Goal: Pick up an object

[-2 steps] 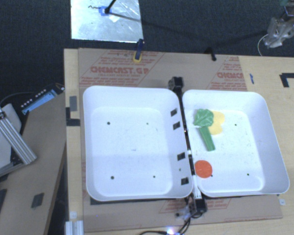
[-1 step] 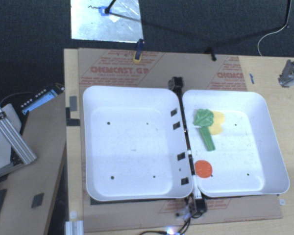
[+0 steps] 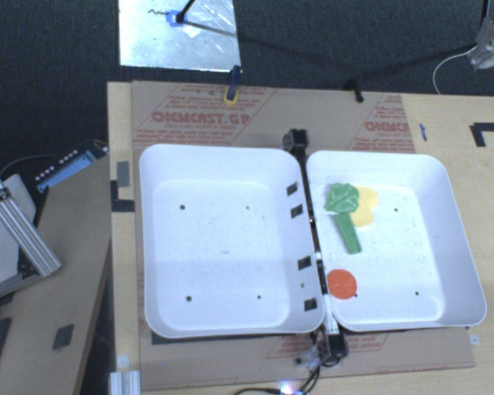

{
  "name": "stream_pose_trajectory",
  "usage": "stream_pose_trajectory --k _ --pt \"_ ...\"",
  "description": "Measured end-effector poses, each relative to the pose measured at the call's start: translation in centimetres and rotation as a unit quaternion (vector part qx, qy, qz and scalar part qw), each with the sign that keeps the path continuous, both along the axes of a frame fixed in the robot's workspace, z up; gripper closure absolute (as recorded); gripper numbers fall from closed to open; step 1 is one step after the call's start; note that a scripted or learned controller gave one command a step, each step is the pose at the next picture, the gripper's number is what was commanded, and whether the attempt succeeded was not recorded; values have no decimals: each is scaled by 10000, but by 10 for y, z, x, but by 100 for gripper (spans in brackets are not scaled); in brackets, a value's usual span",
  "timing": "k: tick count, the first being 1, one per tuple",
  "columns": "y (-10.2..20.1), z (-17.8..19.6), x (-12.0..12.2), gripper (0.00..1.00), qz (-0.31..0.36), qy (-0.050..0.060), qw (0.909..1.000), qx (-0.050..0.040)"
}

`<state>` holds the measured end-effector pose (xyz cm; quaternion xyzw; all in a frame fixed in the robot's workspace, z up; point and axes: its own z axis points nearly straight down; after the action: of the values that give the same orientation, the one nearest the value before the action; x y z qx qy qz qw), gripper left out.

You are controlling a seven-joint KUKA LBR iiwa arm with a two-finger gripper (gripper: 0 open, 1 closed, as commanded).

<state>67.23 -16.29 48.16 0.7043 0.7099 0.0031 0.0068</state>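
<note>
In the right bin point(image 3: 445, 220) lie three small objects near its left side. A green broccoli-like piece point(image 3: 343, 212) with a long stalk lies slanted, its head toward the back. A pale yellow piece point(image 3: 364, 208) sits right beside it, touching and partly under the green head. An orange-red round disc point(image 3: 342, 284) rests near the bin's front left corner. A small part of the arm's hardware point(image 3: 492, 41) shows at the top right corner, far above and behind the bins.
The left bin point(image 3: 222, 237) sits beside the right one, joined by black clips point(image 3: 300, 212) along the middle divider. A metal sheet point(image 3: 179, 23) lies on the dark floor at the back. An aluminium frame point(image 3: 16, 229) stands at the left.
</note>
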Motion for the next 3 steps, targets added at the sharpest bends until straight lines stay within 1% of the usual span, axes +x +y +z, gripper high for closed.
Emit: stream_pose_trajectory --k 1,2,3 --pt "-46 -27 -29 100 -47 65 10000 20" --pt "-44 -15 -82 100 -43 55 10000 23" --pt "-44 12 -158 100 -49 49 10000 20"
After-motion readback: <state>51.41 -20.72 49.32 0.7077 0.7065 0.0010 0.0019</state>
